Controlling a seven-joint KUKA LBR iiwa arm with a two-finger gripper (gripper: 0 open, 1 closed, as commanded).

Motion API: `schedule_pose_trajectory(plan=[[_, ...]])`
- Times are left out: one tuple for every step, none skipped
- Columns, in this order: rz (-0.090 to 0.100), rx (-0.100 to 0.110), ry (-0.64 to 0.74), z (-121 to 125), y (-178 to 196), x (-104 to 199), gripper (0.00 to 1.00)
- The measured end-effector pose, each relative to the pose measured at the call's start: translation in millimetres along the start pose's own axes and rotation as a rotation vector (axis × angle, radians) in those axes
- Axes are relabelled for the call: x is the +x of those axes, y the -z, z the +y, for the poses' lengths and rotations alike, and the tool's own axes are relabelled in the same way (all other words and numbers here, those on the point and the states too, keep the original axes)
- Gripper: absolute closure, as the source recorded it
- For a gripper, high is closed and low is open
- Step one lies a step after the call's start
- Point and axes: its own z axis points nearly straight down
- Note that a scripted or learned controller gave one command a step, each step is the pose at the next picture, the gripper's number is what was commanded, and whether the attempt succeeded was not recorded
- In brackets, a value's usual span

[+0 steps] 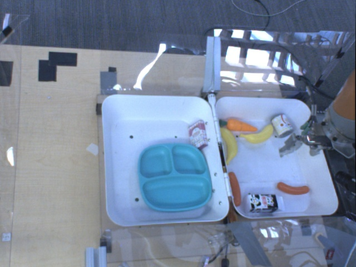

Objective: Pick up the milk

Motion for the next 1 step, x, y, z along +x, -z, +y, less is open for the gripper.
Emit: schedule_pose_trajectory(plan=[[-0.003,-0.003,-0.088,134.1,-9.6,-27.8,0.0]])
